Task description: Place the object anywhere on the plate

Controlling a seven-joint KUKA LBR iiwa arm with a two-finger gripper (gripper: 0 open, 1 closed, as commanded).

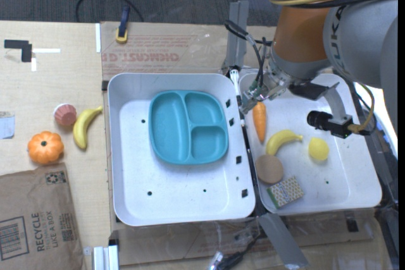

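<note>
A teal divided plate (188, 126) lies in the left white bin (126, 199). In the right bin (361, 190) an orange carrot (259, 122) lies lengthwise by the left wall. My gripper (255, 93) hangs at the bin's far left corner, right over the carrot's far end. Whether it touches the carrot is unclear. The grey arm with its orange band (310, 16) covers the bin's far side.
In the right bin lie a banana (283, 140), a lemon (318, 150), a brown round piece (269, 169) and a green patterned block (285, 191). On the bench to the left are a small pumpkin (45, 147), a second banana (85, 127) and a pink cupcake (65, 115).
</note>
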